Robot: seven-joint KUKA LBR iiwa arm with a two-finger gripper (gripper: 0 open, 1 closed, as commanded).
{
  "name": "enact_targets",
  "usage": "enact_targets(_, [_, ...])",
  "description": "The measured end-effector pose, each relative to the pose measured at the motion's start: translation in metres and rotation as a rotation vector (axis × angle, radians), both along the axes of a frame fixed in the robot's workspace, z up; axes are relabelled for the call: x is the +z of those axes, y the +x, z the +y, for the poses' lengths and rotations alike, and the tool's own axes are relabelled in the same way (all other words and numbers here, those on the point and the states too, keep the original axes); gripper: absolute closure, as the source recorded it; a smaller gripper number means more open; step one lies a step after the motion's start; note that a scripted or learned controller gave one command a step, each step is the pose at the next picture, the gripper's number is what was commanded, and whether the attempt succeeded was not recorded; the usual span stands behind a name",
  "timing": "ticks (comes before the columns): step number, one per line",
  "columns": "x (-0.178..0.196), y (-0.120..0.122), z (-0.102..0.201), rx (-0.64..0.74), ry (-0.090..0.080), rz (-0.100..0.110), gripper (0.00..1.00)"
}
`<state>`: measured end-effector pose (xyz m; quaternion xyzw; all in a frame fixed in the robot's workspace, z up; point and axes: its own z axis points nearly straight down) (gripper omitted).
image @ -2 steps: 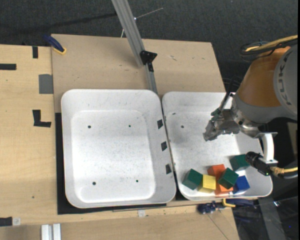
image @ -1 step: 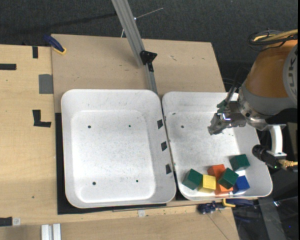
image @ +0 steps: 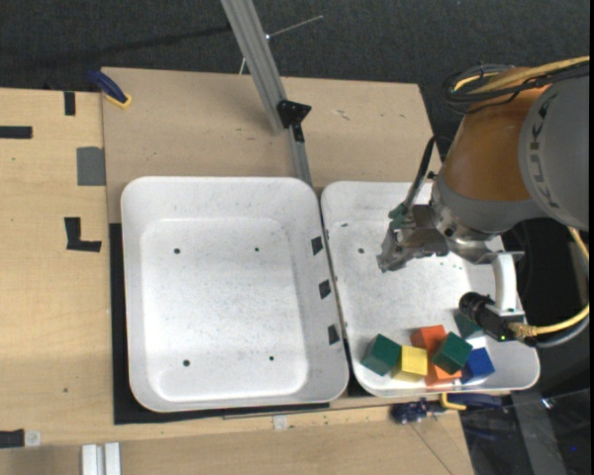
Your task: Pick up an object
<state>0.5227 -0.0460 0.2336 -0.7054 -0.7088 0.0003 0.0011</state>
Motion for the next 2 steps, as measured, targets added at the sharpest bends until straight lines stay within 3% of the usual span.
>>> enact_targets(1, [0.009, 0.005, 0.054, 0.002, 0.001, -0.001, 1.00])
enact_targets(2, [-0.005, 0.010, 0.101, 0.000, -0.001, 0.002, 1.00])
